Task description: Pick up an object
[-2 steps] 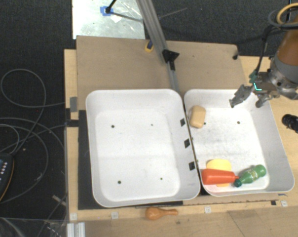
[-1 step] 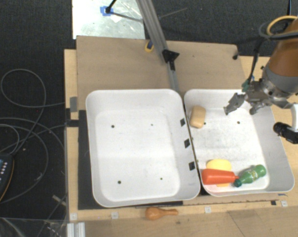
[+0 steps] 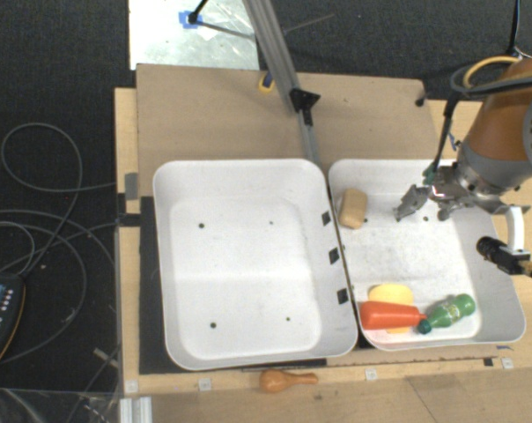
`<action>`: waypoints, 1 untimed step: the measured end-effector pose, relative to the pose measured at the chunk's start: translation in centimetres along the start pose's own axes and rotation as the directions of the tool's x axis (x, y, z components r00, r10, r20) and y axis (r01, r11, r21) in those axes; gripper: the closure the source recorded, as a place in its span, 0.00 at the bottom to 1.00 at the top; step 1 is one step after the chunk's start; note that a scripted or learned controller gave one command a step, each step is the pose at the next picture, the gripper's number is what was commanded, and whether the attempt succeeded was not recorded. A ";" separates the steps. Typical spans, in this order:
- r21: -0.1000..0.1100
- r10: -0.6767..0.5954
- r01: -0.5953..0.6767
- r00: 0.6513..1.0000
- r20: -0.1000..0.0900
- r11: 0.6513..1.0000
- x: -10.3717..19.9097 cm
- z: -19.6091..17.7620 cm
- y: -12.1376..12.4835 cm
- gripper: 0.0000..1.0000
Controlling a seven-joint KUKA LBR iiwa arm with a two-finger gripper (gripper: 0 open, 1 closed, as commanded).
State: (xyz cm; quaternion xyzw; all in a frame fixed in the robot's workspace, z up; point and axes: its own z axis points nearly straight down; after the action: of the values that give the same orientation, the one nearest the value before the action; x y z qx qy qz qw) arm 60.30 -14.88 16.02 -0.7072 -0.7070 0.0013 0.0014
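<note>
reaching in from the right, the grey arm (image 3: 504,139) with its orange band hangs over the right bin (image 3: 407,254), its gripper (image 3: 413,204) low over the bin's upper part; the fingers look slightly spread with nothing between them, their tips just above or on the white floor, which of the two i cannot tell; a tan block (image 3: 352,208) lies near the bin's upper left corner, close to the wall shared with the left bin (image 3: 240,263), left of the fingertips and apart from them; along the right bin's lower edge sit three things bunched together: a yellow round piece (image 3: 392,294), an orange carrot (image 3: 389,315) lying lengthwise just below it and touching it, and a green bottle (image 3: 446,313) on its side, its cap end against the carrot's right end; all three are well apart from the gripper; an orange pear-shaped toy (image 3: 286,379) lies on the bench (image 3: 363,122) outside the bins, just below the left bin's lower rim; a grey pole (image 3: 279,55) slants across the bench top toward the gap between the bins.
</note>
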 end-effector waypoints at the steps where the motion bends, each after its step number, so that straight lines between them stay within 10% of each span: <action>1: -0.001 0.000 0.000 1.000 0.000 1.000 -0.6 4.4 0.2 0.00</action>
State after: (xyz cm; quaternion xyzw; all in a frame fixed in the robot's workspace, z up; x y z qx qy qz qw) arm 60.51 -15.50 11.60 -0.7071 -0.7071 0.0008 0.0009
